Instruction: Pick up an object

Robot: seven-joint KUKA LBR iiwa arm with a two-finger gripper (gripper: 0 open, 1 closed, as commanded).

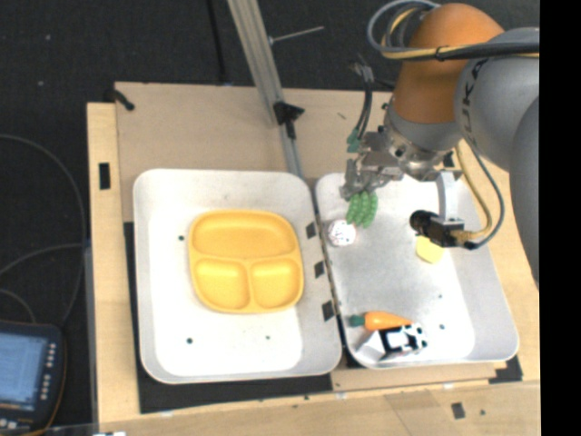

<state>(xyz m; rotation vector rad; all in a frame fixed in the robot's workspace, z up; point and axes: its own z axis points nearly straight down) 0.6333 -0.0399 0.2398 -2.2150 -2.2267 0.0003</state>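
Note:
My gripper [361, 189] hangs over the far left corner of the right bin [472, 334]. A green knobbly object [363, 210] hangs straight down from the fingertips, its top caught between them, so the gripper is shut on it. A small white ball [342, 234] lies just below it, near the bin's left wall. At the bin's right side is a yellow piece [429, 250]. An orange carrot [386, 319] and a black-and-white object [400, 339] rest at the front edge.
The left bin [159, 334] holds a yellow divided plate [245, 260]. A slanted metal rail [263, 71] runs down to the gap between the bins. A black cable fitting [434, 225] on the arm hangs above the yellow piece.

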